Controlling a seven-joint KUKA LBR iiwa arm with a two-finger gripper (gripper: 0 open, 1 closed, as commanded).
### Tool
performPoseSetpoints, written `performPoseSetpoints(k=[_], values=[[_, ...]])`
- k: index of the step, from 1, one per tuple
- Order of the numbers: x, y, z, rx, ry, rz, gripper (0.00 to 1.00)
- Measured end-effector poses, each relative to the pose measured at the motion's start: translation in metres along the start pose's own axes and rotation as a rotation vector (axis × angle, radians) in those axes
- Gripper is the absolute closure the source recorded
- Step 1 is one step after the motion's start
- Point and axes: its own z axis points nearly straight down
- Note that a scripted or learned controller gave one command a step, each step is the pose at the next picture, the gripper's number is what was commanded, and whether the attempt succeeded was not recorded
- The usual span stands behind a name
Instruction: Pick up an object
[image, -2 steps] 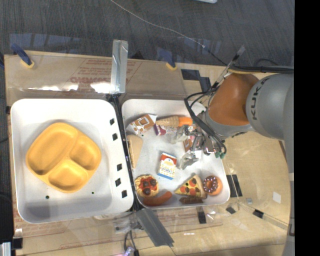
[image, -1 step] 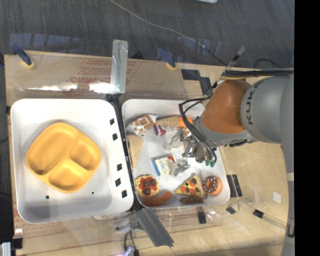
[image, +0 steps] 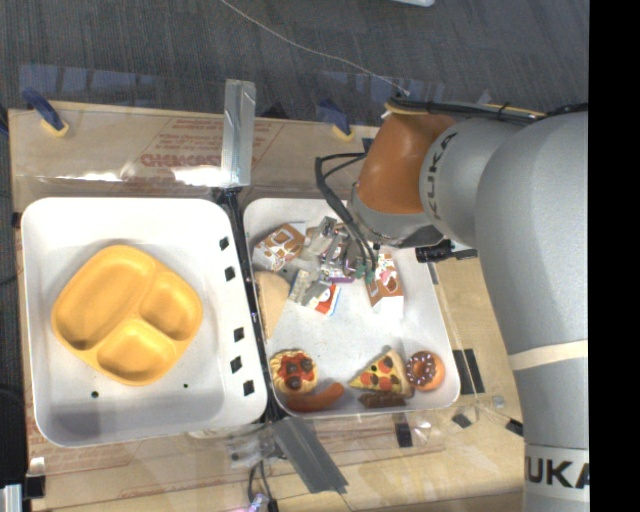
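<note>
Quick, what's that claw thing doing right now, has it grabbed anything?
Gripper: low in the right bin among small packets; whether it grips anything cannot be told from this view.

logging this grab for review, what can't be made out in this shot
- Gripper, camera view: a grey clutter over the right bin; what it touches is too small to tell.
- Packet beside it: label too small to read.
- Bin floor under the orange wrist band: hidden by the arm.
- Dark item below the pizza slice: mostly hidden by the slice.
</note>
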Motion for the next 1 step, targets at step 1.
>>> performPoseSetpoints(k=[1], values=[[-0.0076, -0.0056, -0.0047, 0.016, -0.016, -0.395, 0.00]])
